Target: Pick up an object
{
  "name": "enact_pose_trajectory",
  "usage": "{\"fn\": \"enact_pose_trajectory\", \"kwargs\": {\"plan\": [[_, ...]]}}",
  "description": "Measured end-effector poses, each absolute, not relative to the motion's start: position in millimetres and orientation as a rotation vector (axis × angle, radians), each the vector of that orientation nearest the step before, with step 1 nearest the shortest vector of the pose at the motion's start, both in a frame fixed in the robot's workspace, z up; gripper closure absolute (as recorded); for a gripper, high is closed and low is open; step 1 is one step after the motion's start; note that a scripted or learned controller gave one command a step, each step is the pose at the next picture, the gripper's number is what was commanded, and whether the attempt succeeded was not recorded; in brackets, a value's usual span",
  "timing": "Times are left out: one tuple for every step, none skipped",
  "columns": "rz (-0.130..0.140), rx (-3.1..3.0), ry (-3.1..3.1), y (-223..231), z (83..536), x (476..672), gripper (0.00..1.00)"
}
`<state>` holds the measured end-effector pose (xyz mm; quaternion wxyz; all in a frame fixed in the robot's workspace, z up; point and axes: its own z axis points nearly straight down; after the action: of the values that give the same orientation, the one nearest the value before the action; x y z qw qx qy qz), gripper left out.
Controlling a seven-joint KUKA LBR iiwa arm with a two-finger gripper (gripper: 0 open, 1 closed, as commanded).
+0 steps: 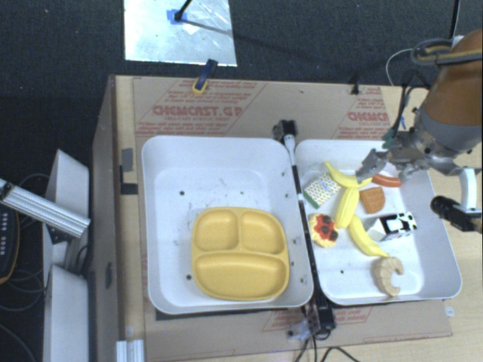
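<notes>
Hovering above the right bin (434, 236), the tool (386, 166) spreads open, gripping nothing.

The right bin (445, 277) holds a small pile of toy things. Two yellow bananas (349, 202) lie in the middle. One curves along the top and down, and the other one (367, 240) stretches toward the front. They touch each other. An orange-brown block (372, 199) sits just beside the bananas on the right. A thin red stick (386, 179) lies behind the block. A flat card (321, 190) with green and white squares rests to the left of the bananas. A red and yellow toy (325, 230) sits near the bin's left wall. A black and white toy (395, 225) lies to the right. A tan curved piece (388, 274) lies alone near the front.
</notes>
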<state>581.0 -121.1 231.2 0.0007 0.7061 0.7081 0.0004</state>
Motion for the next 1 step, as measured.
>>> {"fn": "enact_pose_trajectory", "kwargs": {"plan": [[0.018,2.202,2.209,-133.6,105.0,541.2,0.0]]}}
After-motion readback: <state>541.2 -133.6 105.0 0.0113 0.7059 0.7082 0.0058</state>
